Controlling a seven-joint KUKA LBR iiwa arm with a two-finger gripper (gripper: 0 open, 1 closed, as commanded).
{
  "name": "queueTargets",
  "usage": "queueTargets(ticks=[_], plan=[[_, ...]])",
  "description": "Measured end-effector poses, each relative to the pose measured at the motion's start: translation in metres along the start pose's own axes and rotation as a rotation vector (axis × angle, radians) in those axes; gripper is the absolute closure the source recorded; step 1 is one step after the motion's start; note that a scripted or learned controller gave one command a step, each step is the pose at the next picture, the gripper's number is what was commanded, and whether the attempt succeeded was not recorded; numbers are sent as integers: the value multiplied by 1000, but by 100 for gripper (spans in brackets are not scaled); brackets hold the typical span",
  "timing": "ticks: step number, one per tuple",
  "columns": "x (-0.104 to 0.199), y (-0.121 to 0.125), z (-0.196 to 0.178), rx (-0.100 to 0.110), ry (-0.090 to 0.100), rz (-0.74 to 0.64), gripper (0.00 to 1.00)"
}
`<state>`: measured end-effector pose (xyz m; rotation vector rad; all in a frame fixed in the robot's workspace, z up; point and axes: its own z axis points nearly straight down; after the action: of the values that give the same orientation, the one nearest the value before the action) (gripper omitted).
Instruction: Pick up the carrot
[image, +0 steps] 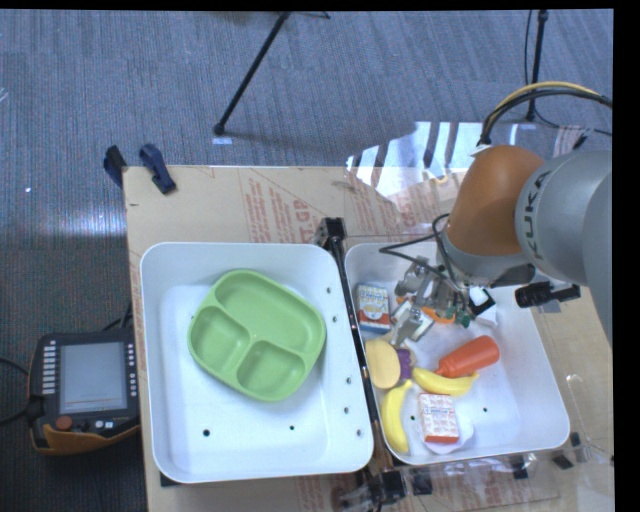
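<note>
Smooth white bin, tapered orange carrot, metal pincer above.

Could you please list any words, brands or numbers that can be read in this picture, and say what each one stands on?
"KUKA": on the grey arm, read sideways.
Red printing on the cardboard under the bins: too blurred to read.
Labels on the two small cartons: too small to read.

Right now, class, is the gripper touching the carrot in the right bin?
Apart. The camera view shows the gripper above and left of the carrot, with bare white bin floor between them.
</note>
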<state>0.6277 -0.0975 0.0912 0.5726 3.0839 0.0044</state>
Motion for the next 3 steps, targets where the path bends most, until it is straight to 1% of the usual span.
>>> queueTargets(ticks=[1,2,3], plan=[[49,-45,0,1,0,-90,0],[48,-42,-12,0,-1,-95,100],[47,-41,-22,-1,-4,-99,100]])
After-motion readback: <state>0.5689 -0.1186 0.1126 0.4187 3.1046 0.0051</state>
